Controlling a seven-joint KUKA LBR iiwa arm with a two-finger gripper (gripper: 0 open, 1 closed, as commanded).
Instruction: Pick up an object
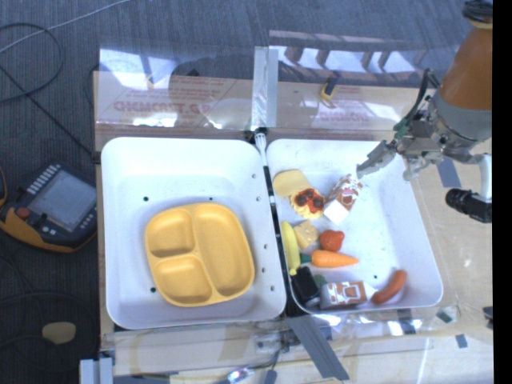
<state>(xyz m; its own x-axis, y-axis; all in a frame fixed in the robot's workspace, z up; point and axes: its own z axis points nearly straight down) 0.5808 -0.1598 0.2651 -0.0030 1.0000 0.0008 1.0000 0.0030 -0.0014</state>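
A small red and white carton (345,197) with a dark printed face lies in the upper middle of the right bin (416,214), at the frame's centre right. Its long axis runs on a slant, the red end toward the upper right, the white end toward the lower left. The gripper (374,160) hangs just above and right of it, apart from it; whether its fingers are parted cannot be told.

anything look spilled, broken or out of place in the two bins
Nothing looks spilled or broken. The right bin holds a loose jumble of toy food, including a carrot and a sausage. The yellow divided plate lies flat but slightly askew in the left bin.
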